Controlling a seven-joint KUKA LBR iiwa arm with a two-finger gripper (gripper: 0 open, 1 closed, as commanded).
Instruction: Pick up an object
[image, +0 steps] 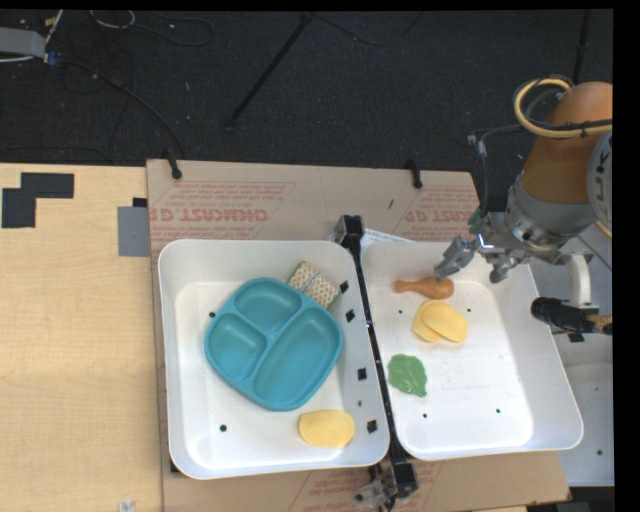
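Yellow lemon-like piece (326, 427) far from jaws, jaws' spread unclear, hanging beside brown drumstick toy (425, 288); off-centre closing would likely nudge it away.

teal tray (274, 343) | white bins (180, 300) | green leaf (408, 374) | checkered cracker (314, 284)

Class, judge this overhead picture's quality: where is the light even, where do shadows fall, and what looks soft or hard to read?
Camera view: light falls evenly on the two white bins; the teal divided plastic plate casts a soft shadow at its lower edge; the floor behind is very dark; the two-finger gripper, above the brown drumstick-shaped toy, looks small and slightly soft, its fingers unreadable.
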